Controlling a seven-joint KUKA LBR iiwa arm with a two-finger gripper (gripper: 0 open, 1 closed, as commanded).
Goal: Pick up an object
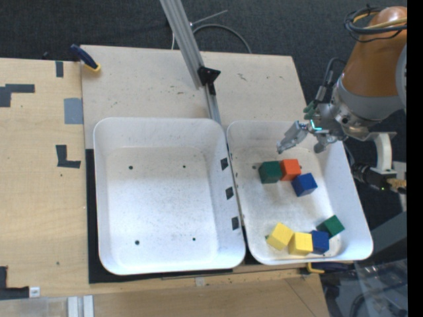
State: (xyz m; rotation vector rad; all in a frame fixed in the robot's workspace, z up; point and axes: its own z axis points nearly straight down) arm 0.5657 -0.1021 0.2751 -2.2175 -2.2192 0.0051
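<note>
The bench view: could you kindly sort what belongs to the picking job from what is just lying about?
Job: end effector; green block; orange block; blue block; yellow blocks; right bin.
Lying about: left bin; clamp; cable.

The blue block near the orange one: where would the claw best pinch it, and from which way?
Probably from straight above, fingers closing on two opposite flat sides of the blue block. It lies a little apart from the orange block and the right bin's wall, so the sides turned away from the orange block look free. The gripper hangs just above this cluster.
</note>
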